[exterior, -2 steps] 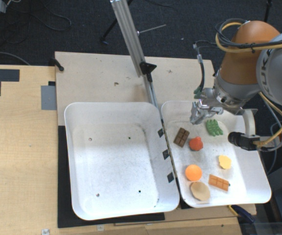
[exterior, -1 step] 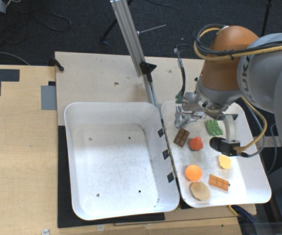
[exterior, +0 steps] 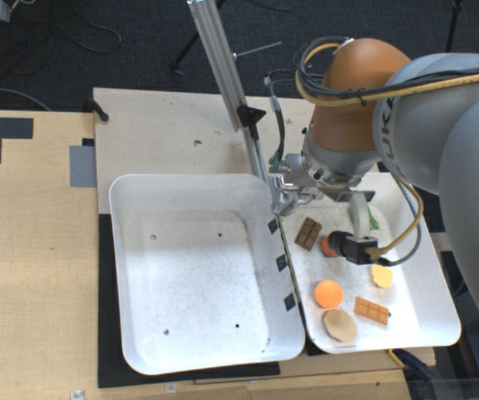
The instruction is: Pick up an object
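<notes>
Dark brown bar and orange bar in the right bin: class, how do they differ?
Colour: the dark brown bar is chocolate-dark, the orange bar pale caramel. Pose: the dark brown bar points up the picture, the orange bar across it. Place: the dark brown bar lies farther back, the orange bar near the front rim. Both are flat rectangles in the right bin.

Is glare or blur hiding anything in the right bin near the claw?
Camera view: light is even, with no glare on the right bin; the orange ball and brown block read clearly with soft shadows; the arm covers the bin's far end, and the claw is a cluttered, hard-to-read patch.
</notes>
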